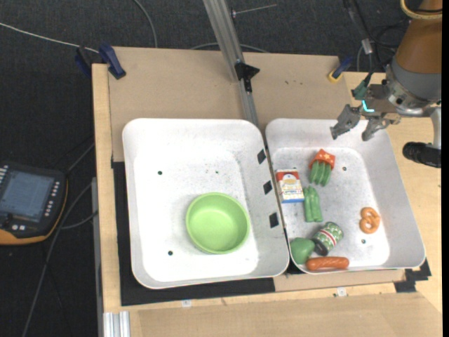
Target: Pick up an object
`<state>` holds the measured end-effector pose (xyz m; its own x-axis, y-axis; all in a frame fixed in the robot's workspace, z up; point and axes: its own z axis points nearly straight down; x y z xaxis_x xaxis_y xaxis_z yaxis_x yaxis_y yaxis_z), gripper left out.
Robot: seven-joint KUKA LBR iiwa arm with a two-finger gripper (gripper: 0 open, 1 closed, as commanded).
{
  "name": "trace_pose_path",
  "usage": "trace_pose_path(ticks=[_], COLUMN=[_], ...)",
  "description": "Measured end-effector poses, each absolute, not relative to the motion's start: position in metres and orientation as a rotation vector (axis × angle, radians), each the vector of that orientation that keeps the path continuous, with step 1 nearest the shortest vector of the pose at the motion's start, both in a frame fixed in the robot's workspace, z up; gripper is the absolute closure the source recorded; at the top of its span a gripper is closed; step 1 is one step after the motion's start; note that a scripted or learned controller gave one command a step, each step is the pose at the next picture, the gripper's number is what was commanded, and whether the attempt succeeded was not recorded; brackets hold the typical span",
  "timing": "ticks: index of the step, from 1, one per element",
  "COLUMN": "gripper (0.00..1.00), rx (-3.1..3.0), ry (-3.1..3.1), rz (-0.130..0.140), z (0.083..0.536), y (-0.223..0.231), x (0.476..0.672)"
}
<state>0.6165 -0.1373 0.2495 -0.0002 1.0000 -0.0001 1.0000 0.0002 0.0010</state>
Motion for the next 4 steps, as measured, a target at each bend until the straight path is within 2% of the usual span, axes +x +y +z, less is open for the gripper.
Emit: trace_pose_path(ticks=[1,3,4], gripper=[0.00,0.00,0.00], rx=[2.221,2.224,2.222], ry=[2.221,2.225,2.223], rz=[0.001,-0.005,-0.002], z=[0.249,0.126,0.094], y=[-0.137,-0.133,-0.133], x=[0.616,0.621,0.620])
